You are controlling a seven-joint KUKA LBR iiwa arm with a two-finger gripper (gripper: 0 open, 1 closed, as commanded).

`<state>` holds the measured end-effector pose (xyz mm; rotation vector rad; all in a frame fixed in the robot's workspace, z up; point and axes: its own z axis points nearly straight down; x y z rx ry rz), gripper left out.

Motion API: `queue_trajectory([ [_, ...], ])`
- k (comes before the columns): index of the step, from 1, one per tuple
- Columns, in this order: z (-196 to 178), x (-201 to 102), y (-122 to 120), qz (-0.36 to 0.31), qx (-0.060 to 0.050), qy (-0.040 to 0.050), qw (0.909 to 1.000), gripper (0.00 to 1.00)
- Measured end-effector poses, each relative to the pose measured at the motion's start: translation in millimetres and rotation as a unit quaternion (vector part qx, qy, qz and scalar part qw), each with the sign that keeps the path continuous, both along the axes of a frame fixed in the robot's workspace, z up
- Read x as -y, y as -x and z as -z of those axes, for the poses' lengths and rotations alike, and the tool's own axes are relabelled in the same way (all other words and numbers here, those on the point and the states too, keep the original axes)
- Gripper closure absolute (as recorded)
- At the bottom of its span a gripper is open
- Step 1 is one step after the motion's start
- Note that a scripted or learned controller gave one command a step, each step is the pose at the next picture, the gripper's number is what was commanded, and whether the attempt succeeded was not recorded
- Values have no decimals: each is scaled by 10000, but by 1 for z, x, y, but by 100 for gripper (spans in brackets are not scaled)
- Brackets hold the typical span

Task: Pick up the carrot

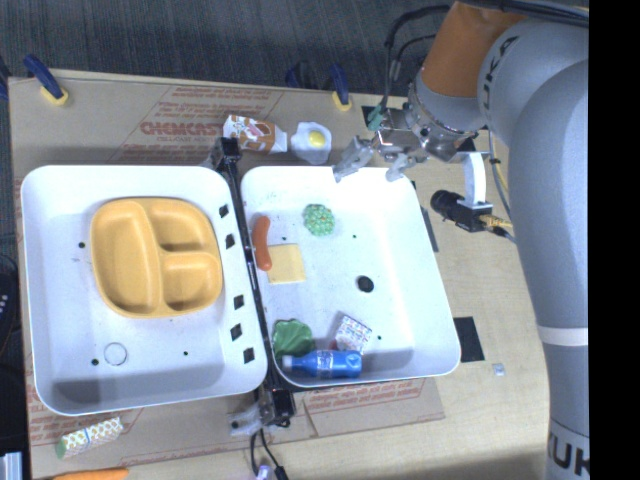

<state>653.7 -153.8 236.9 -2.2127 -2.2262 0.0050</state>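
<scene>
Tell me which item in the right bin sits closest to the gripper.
The green broccoli, near the bin's far wall, lies closest to the gripper. The carrot, cheese slice and blue bottle lie farther.

bench [90, 98], two white bins [50, 298], cardboard [200, 108]

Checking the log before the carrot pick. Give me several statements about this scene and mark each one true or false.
1. The carrot lies in the view's right bin, close to the divide. True.
2. The claw grips the carrot. False: it hangs at that bin's far rim, apart from the carrot.
3. A yellow divided plate sits in the view's left bin. True.
4. The blue bottle lies in the left bin. False: it lies at the right bin's near edge.
5. A yellow cheese slice lies beside the carrot. True.
</scene>
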Motion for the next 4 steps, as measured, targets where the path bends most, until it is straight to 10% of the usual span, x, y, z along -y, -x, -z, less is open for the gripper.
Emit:
queue_trajectory([
  [1,146,-26,17,455,-5,-5,9990,0],
  [2,145,-58,59,2662,-15,-3,9639,0],
  [3,136,-58,59,2640,-33,-7,9645,100],
  [4,45,-120,126,2583,-11,-2,9661,100],
])
